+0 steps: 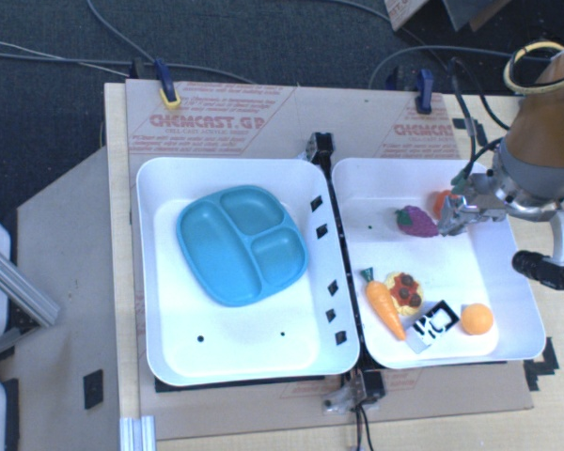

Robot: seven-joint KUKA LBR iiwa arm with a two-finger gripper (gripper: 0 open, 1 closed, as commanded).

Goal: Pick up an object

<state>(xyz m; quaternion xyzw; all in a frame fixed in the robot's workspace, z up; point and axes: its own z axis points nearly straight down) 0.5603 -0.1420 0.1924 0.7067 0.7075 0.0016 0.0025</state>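
Note:
In the right bin (pixel 508 280) lie a purple grape bunch (pixel 415 221), a red-orange item (pixel 441 203) partly hidden by the gripper, an orange carrot (pixel 385 310), a pizza slice (pixel 405 290), a black-and-white block (pixel 432 323) and an orange ball (pixel 477 318). My gripper (pixel 454 216) hangs low at the bin's upper part, just right of the grapes and over the red-orange item. No object shows between its fingers.
The left bin (pixel 160 252) holds a blue divided plate (pixel 243 243). A black divider with clips (pixel 331 252) runs between the bins. Cables cross the floor behind the bench. The arm's grey body (pixel 536 148) fills the right bin's far right corner.

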